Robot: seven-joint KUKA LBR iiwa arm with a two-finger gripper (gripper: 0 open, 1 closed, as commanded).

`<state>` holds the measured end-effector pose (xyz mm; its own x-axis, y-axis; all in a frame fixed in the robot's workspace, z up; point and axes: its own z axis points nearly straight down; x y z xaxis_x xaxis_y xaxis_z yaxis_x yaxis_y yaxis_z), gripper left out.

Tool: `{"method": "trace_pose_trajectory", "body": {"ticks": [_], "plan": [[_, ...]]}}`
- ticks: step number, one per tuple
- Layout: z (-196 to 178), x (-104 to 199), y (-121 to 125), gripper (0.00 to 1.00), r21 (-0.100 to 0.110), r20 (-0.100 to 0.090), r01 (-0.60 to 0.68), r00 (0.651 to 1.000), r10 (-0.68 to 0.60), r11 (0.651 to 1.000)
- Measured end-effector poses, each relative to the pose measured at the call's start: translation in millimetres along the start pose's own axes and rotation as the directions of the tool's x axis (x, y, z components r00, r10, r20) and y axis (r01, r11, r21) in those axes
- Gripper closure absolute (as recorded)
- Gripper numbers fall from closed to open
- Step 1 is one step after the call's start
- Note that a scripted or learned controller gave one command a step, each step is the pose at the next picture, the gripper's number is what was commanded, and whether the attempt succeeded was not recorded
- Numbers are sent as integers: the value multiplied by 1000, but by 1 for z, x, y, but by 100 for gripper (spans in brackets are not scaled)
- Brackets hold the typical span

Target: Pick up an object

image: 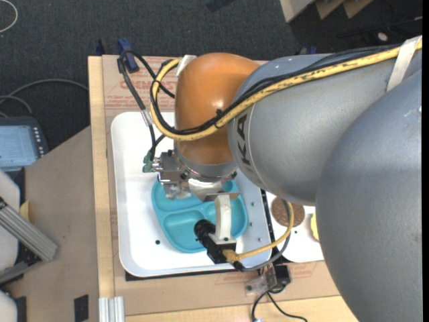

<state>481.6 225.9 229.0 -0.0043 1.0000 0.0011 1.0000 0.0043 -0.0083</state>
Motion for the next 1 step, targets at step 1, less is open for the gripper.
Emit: {"method": "trace_pose_trajectory", "body": {"ticks": [1], "plan": [[-277,-1,5,100,-27,-8,-2,1000,2,1000]]}}
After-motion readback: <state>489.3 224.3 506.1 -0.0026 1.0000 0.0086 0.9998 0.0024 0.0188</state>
